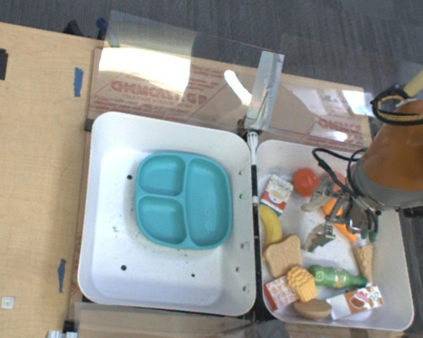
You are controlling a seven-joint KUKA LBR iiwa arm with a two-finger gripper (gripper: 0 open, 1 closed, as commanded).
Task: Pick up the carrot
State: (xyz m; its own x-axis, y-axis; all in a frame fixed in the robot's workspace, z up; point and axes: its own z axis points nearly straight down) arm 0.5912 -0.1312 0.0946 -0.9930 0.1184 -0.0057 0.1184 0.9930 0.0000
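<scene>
My gripper (329, 223) hangs in the right bin (402, 274) over the carrot (345, 231), beside the tomato (304, 180), banana (270, 225) and toast (285, 255); its grip I cannot tell.

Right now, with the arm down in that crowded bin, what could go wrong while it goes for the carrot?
Mostly crowding, I'd guess. The carrot lies partly under the gripper, so little of it shows and a grab could miss or slip. The tomato and the bread slice sit close by, so the arm might nudge them. The carrot also lies toward the right bin wall, leaving little room.
</scene>
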